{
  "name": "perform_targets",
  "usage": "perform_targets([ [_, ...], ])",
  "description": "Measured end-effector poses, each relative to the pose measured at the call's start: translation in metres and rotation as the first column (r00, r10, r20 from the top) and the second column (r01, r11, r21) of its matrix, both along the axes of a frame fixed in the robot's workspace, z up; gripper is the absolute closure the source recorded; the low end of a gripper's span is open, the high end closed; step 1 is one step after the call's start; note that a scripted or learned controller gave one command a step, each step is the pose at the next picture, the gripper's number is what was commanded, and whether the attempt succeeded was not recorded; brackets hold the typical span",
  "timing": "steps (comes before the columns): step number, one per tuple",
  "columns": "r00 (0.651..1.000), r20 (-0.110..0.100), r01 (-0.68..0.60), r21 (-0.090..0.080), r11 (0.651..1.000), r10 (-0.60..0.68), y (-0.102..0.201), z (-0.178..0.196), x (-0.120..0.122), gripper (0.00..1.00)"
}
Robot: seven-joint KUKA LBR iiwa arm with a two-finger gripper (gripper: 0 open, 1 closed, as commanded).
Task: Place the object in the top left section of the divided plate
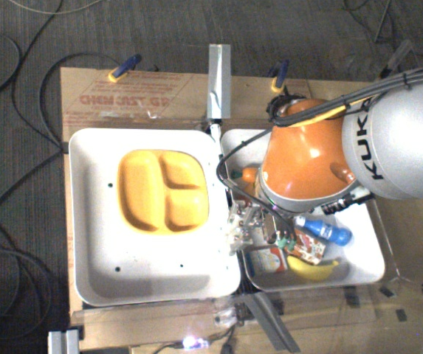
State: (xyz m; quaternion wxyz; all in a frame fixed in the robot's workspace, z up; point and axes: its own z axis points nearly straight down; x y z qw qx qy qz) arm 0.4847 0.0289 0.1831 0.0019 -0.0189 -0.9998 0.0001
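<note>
A yellow divided plate (164, 190) lies in the left white bin (93, 271), with one large section on its left and two smaller ones on its right; all sections hold nothing. My gripper (255, 228) hangs low over the left side of the right bin (366, 271), below the orange wrist band (303, 157). Around it lie a yellow banana (311, 270), a blue bottle (328, 231), a red and white packet (308, 250) and an orange item (249, 174). The arm hides much of this bin.
The bins' shared walls (226, 198) stand between the gripper and the plate. A metal bar (218, 80) and two clamps (125, 67) sit on the cardboard behind the bins. Cables loop from the wrist along the right bin's left edge.
</note>
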Motion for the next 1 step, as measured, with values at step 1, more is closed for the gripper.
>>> perform_targets([
  [1,0.982,0.0,-0.188,0.002,0.982,0.188,0.0715,0.0026,0.0361,1.0],
])
